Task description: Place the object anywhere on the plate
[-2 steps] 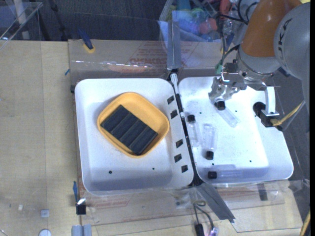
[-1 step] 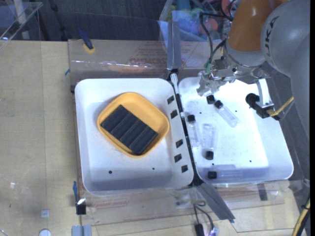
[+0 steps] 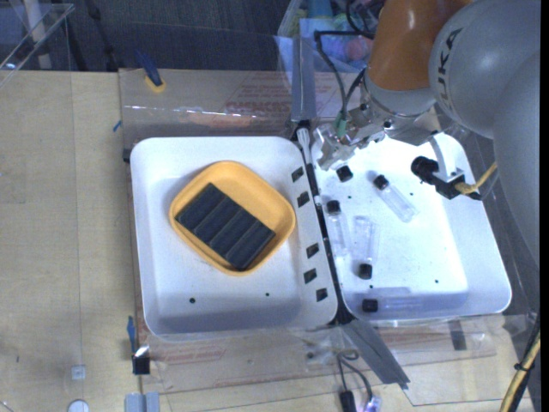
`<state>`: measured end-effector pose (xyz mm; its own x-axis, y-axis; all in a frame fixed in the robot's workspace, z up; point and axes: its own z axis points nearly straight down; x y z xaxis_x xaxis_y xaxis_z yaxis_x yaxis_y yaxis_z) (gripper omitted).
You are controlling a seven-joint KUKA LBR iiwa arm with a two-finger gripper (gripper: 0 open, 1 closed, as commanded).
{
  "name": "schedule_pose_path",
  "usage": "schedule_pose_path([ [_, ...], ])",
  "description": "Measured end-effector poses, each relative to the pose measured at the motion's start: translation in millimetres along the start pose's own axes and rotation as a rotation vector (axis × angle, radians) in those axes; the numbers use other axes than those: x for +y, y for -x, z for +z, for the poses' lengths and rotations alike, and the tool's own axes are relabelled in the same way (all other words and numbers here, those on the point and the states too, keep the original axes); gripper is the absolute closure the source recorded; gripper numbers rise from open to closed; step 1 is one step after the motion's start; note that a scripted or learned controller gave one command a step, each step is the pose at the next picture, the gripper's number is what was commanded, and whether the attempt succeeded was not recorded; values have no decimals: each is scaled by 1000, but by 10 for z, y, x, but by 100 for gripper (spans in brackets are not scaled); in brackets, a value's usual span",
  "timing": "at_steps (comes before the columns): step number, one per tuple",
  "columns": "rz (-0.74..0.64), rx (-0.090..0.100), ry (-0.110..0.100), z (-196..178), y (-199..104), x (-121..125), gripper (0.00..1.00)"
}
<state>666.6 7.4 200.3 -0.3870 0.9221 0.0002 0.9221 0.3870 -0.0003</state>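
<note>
I saw a black pad (image 3: 227,222) lying on the yellow plate (image 3: 276,206) in the left bin (image 3: 154,230); my pincer (image 3: 336,148) hung over the right bin (image 3: 455,256), and I could not tell its grip

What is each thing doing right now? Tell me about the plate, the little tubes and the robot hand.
Plate: yellow, in the left bin, with a dark ridged block on it.
Dark block: lying flat on the plate.
Clear tubes: lying on their sides in the right bin.
End effector: over the right bin's top left corner.
</note>
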Motion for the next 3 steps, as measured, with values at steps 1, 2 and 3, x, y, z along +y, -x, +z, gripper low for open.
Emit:
schedule_pose_path([
  [1,-225,2,-2,160,-721,-223,100],
  [2,-293,0,3,174,-1699,295,100],
  [3,-455,1,0,250,-1318,189,100],
])
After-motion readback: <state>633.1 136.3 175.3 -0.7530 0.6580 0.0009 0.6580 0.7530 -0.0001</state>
